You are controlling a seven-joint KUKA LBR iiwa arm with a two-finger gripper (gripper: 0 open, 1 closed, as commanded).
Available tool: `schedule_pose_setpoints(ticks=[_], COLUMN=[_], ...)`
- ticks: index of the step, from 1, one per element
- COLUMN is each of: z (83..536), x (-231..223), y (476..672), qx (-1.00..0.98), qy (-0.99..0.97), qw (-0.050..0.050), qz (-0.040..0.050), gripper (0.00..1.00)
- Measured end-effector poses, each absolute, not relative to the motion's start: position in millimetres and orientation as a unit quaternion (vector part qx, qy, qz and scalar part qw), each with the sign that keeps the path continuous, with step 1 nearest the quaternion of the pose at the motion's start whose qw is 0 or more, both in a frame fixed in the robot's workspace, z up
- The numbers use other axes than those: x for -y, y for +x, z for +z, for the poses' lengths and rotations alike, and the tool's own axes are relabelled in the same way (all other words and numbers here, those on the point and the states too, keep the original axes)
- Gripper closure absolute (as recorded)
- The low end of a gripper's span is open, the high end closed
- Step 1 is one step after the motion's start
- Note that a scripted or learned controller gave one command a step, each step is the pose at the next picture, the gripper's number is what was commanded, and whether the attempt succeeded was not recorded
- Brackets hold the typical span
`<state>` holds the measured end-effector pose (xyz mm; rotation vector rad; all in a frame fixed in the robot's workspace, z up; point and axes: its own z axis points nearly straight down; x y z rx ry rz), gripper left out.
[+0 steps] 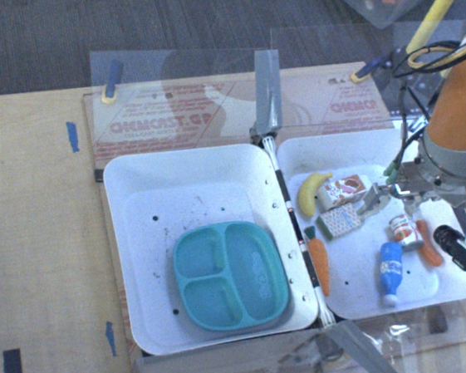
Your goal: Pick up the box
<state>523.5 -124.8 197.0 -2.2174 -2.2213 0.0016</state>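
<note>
A small red and white box (344, 188) lies in the right bin (354, 147), just right of a yellow banana (309, 193). Below it lies a flat green speckled packet (340, 221). My gripper (383, 194) reaches in from the right and hangs low at the box's right end, beside it and just above the packet's right corner. Nothing shows between its tips. The grey arm with its orange band (461, 109) rises at the right edge.
The right bin also holds an orange carrot (318, 264) by its left wall, a blue bottle (391, 270), a small can (402, 229) and a short orange stick (429, 248). A teal divided plate (229, 275) lies in the left bin (181, 175).
</note>
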Motion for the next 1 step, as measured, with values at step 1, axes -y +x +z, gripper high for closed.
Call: schedule_pose_setpoints(ticks=[1], z=[102.9], x=[118.4], y=[565.4], qx=[0.675], qy=[-0.738], qw=[-0.007], qz=[-0.0057], gripper=[0.00])
